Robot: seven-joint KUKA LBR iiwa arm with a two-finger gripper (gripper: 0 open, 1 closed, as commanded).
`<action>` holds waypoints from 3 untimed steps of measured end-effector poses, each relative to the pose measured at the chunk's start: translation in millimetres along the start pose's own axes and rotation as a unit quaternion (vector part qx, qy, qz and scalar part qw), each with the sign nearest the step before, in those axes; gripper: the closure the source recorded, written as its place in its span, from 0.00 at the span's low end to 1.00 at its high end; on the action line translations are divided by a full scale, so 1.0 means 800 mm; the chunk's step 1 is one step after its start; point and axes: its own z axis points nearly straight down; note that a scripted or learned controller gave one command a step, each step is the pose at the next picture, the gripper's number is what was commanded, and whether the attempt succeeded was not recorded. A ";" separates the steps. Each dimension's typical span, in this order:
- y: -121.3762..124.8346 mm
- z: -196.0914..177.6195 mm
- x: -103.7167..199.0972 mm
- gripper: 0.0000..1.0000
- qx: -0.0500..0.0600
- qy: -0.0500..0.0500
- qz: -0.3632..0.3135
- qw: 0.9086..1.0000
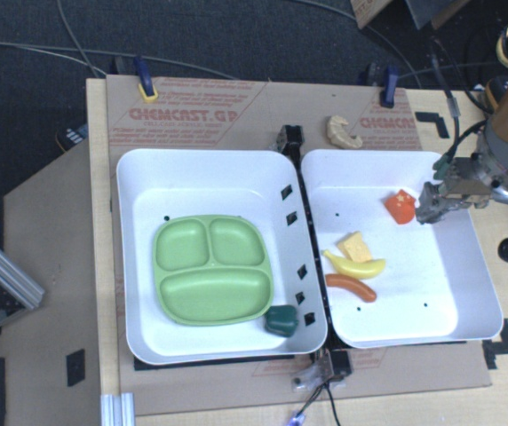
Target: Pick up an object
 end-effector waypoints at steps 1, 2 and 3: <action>0.002 0.011 0.054 1.00 0.000 0.000 0.000 1.000; 0.001 0.011 0.115 1.00 0.000 0.000 -0.001 1.000; -0.006 0.016 0.174 1.00 0.000 0.000 0.000 1.000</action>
